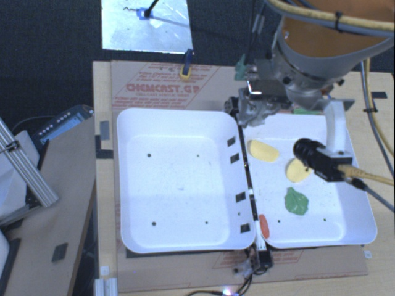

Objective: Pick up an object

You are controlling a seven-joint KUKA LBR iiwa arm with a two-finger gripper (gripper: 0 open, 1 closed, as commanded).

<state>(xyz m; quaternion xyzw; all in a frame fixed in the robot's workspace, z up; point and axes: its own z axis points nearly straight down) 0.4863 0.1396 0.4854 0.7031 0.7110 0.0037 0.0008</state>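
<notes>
Arm poised over the right bin, nothing picked yet

Lower right: orange piece [263, 226] at the divider, green lump [295, 201], two yellow pieces [263, 150] [297, 171] in the right bin [352, 227]. Farther up, the gripper [253, 111] hangs at the bin's upper-left corner, its grip unreadable. Next, I judge: descend onto one piece.

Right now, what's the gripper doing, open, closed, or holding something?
Gripper: over the far left corner of the right bin; open or closed cannot be told, and nothing is seen held.
</notes>
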